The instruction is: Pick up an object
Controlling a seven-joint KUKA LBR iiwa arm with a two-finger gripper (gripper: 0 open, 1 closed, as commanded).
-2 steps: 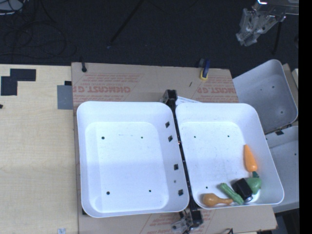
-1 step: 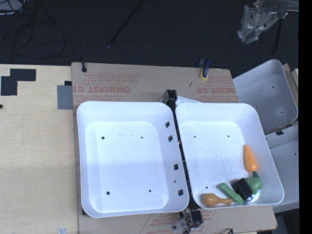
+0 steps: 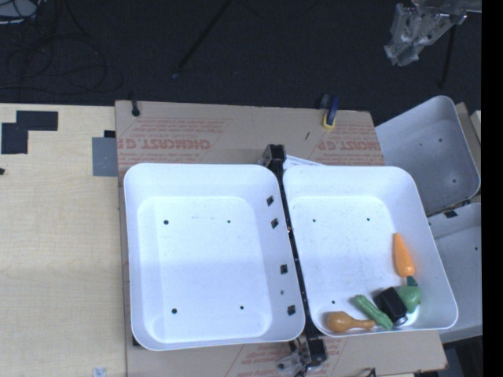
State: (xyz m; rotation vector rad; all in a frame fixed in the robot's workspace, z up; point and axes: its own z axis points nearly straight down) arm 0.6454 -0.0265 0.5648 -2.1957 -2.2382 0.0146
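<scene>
The gripper (image 3: pixel 409 42) hangs high over the dark floor beyond the tabletop's far right corner, well apart from both bins. From where I stand it is a pale blur of metal, and I cannot tell how the jaws are set; nothing is visibly between them.

The left bin (image 3: pixel 137 210) and the right bin (image 3: pixel 346 181) sit touching along their shared edge, on a sheet of brown cardboard (image 3: pixel 236 136) that covers the tabletop (image 3: pixel 55 250). Everything worth picking lies crowded into the near right corner of the right bin. An orange carrot-shaped toy (image 3: pixel 403 255) lies along the bin's right wall, pointing roughly toward the far edge. Just below it sits a small black block (image 3: pixel 391 305), with a green piece (image 3: pixel 410 295) touching it on the right and a green stick (image 3: pixel 371 311) against it on the left. A yellow-orange pear-shaped toy (image 3: pixel 346 321) rests by the near wall, its thin end toward the stick (the pile is tight enough that I can't say which piece lies on top of which).

As for the task, I judge it barely started: no object is lifted, all of them rest on the bin floor, and the arm is nowhere near them. Left to do is the whole job: travel over the right bin's near right corner, descend, close on one piece and raise it clear. The carrot-shaped toy, lying a little apart from the cluster, looks the easiest choice, though its place against the wall may crowd one jaw.
</scene>
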